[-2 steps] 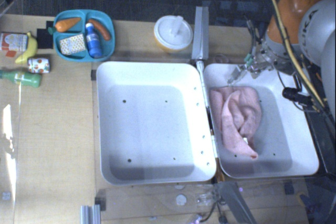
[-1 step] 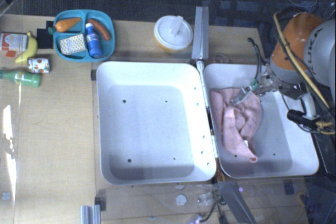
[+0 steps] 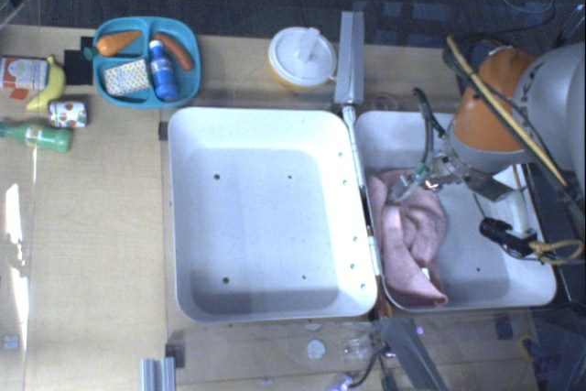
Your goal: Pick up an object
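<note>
- Against the left wall of the right bin lies a pink cloth, crumpled and folded on itself. It runs from about the middle of that wall down to the bin's near-left corner.
- Just over the cloth's upper right edge sits the gripper, touching or nearly touching the fabric. From this angle I cannot tell whether it is open or closed, or whether it has hold of any cloth.
- Behind the gripper, the arm reaches in over the right bin's far-right corner, grey, with its orange band above the wrist.
- Beside the right bin, touching it along the shared edge, stands the left bin, white, with a few small dark dots on its floor.
- At the far edge of the bench, in line with the gap between the bins, a grey metal bar stands upright.
- Just left of that bar sits a yellow cup with a white lid.
- Toward the bench's far-left corner rests a blue divided tray, holding a carrot, a blue bottle, an orange sausage-shaped piece and a pale patterned block.
- Along the bench's left edge, near the tray, lie a banana, a small carton, a small can on its side and a green bottle, also on its side.
</note>
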Controlling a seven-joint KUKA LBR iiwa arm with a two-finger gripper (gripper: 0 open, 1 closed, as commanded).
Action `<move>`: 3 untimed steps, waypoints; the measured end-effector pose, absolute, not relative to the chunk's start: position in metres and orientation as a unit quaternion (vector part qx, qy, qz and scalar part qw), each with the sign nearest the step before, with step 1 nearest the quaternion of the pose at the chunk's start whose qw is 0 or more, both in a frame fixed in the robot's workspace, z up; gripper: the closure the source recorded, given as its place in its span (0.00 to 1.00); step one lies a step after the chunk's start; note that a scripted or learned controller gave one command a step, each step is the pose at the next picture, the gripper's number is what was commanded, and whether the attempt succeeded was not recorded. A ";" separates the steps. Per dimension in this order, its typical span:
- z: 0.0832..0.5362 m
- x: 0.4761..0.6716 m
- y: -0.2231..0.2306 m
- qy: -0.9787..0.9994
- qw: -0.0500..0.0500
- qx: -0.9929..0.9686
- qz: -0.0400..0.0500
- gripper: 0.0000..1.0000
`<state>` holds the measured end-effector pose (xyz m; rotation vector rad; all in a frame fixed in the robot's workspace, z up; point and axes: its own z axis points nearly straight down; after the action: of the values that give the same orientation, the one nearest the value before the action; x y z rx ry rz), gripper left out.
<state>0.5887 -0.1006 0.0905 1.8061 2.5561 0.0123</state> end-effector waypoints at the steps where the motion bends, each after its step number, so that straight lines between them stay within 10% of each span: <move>1: 0.090 0.611 -0.118 0.777 0.005 0.630 0.004 0.00; 2: 0.091 0.542 -0.112 0.781 0.007 0.624 0.004 0.00; 3: 0.090 0.603 -0.099 0.633 0.005 0.774 0.005 0.00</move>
<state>0.6028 -0.0985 0.0897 2.4234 1.9826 0.0154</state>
